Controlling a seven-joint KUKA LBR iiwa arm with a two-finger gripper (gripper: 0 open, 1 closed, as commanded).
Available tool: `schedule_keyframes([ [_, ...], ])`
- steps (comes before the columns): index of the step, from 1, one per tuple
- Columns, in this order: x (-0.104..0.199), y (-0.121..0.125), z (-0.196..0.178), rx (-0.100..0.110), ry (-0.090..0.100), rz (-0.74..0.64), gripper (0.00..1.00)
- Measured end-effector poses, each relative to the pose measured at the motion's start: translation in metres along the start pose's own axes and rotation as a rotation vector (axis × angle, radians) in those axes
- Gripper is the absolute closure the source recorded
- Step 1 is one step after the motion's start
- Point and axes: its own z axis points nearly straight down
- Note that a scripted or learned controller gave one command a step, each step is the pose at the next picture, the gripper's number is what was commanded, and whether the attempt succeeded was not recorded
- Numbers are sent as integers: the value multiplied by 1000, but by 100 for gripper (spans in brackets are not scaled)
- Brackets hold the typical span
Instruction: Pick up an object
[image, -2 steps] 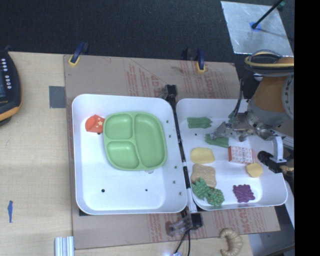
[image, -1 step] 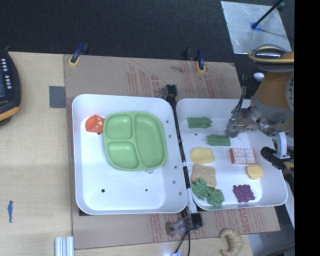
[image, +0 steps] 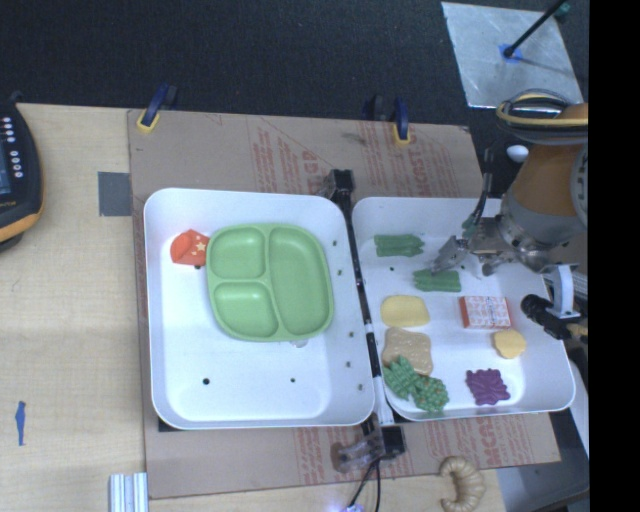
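The right bin holds several toy foods: a dark green piece, a second green piece, a yellow lump, a tan slice, a green leafy bunch, purple grapes, a red-and-white packet and a small yellow piece. My gripper hangs low over the upper middle of this bin, just above and right of the second green piece. I see nothing held in it.
The left bin carries a green divided plate and a red object at its upper left. Blue clamps hold the cardboard at the back. A tan curled object lies in front of the bins.
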Motion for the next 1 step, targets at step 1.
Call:
schedule_keyframes([
  [1,-1,0,-11,0,-1,0,100],
])
